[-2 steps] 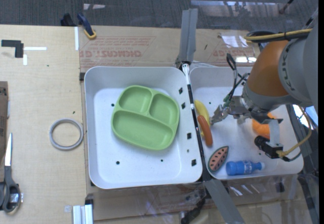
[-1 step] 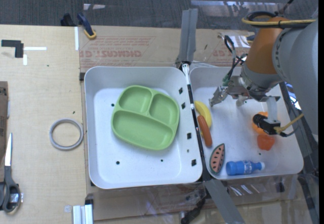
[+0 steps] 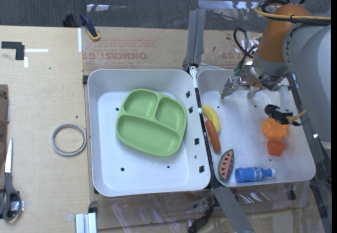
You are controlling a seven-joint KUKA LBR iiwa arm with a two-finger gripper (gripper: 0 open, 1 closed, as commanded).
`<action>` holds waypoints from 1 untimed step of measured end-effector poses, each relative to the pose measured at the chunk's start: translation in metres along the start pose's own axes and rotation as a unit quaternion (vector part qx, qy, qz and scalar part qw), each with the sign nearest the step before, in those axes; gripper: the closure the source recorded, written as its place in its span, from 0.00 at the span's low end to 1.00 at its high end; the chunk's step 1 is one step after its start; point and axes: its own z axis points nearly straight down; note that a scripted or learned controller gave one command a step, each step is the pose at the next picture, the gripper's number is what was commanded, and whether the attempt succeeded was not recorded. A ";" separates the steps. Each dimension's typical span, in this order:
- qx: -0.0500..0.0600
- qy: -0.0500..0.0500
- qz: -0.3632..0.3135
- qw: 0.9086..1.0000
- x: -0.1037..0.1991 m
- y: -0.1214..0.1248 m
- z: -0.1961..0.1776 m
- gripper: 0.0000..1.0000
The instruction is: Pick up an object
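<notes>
Lying flat in the right bin (image 3: 303,166), a blue bottle (image 3: 254,174).

We look down at a slant from above the bench (image 3: 42,95), taking in both bins (image 3: 100,137), perhaps from its near side; the arm (image 3: 305,42) enters from our right.

Plate (image 3: 151,121) in left bin (image 3: 100,137); bottle (image 3: 254,174) (front) in right bin (image 3: 300,171).
</notes>
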 end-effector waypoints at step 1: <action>-0.001 -0.001 0.002 1.000 -0.053 0.000 -0.009 0.00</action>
